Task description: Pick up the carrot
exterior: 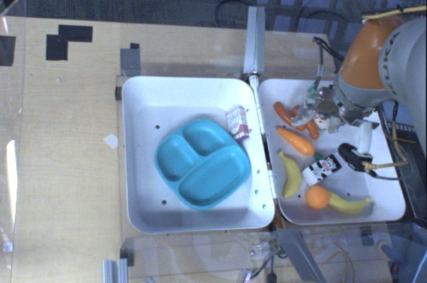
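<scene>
Orange tapered carrot (pixel 295 140) lies flat in the right white bin (pixel 390 195), in its left half, slanting from upper left down to lower right. Two-finger gripper (pixel 315 116) sits low over the bin's upper middle, just up and right of the carrot and apart from it.

Gripper opening: cannot tell. Its tip is a clutter of grey metal with small red and white bits, too blurred to separate, so whether it grips anything cannot be made out.

Long red-orange sausage-shaped piece (pixel 284 113) lies just left of the gripper, above the carrot. Shorter red-orange piece (pixel 312 131) lies right at the gripper tip; contact unclear.

Below the carrot:
- greenish-yellow banana (pixel 290 175)
- small black-and-white packet (pixel 321 167), markings unreadable
- round orange fruit (pixel 317 197)
- second yellow banana (pixel 348 205) along the near wall, its left end touching the orange fruit

Grey arm with orange band (pixel 363 58) covers the bin's upper right corner and is cut off at the right edge.

Left white bin (pixel 143 201) holds a blue three-compartment plate (pixel 203 161) and a crumpled white-and-pink wrapper (pixel 238 123) near its right wall.
</scene>
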Tool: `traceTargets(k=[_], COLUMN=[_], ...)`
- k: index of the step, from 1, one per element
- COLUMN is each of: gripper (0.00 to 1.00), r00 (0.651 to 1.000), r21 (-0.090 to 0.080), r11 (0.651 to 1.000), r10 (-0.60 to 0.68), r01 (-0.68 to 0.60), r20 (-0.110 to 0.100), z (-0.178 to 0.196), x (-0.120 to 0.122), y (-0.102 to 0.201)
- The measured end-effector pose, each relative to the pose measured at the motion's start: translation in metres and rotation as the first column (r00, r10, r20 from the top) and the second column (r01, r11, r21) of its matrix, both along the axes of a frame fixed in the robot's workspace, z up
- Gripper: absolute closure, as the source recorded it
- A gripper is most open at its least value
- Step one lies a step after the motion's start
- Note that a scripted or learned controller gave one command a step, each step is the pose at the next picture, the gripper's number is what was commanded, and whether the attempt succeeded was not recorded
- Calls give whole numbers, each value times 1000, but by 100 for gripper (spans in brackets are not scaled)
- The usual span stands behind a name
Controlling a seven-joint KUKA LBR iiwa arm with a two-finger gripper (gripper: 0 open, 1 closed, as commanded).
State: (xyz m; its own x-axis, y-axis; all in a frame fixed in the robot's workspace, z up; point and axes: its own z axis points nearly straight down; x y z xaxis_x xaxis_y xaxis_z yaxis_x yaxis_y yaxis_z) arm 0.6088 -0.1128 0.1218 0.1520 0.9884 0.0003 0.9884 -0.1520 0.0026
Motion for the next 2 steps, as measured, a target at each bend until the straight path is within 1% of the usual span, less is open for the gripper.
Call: traceTargets(k=[1, 2], gripper=[0, 100], r00=[995, 995], r21=[1, 4], r11=[995, 995], r10=[-104, -102], r01=[104, 102], r20=[5, 12], z=[-34, -21], x=[14, 17], y=[8, 9])
